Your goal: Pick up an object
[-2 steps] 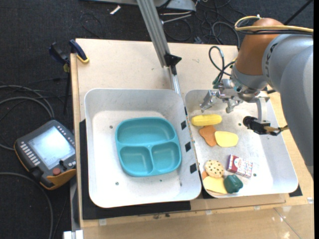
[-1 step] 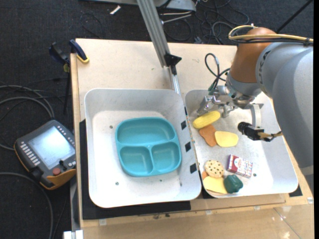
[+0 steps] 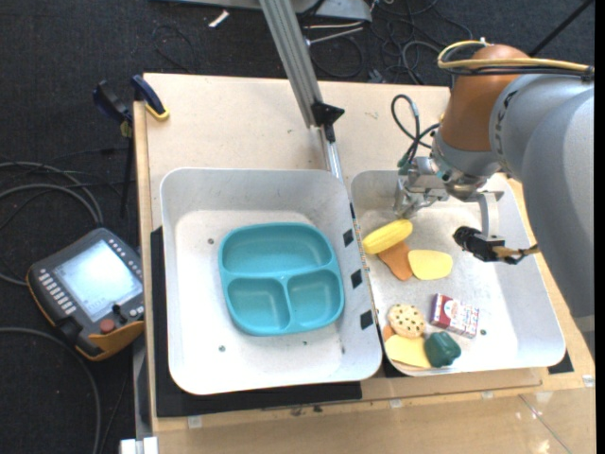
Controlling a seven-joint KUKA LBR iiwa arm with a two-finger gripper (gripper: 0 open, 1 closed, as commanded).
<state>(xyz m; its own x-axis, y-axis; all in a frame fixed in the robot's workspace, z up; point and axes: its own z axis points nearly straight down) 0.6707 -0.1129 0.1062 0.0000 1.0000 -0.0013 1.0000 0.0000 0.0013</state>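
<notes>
My gripper [image 3: 410, 200] hangs over the back left part of the right bin [image 3: 529, 282], just behind a yellow banana-shaped toy [image 3: 388, 235]. I cannot make out whether it touches the toy. In front of the banana lie an orange piece [image 3: 397, 264] and a yellow oval slice [image 3: 431, 265]. Nearer the bin's front are a chocolate-chip cookie [image 3: 407, 321], a small red box [image 3: 456, 315], a dark green toy [image 3: 441, 349] and a pale yellow slice [image 3: 406, 352].
The left bin [image 3: 189, 206] holds a teal divided plate [image 3: 282, 278]. A slanted metal pole [image 3: 295, 50] crosses above the wall between the bins. A black clip on a cable [image 3: 482, 245] hangs over the right bin. A teach pendant [image 3: 87, 291] lies off the bench at left.
</notes>
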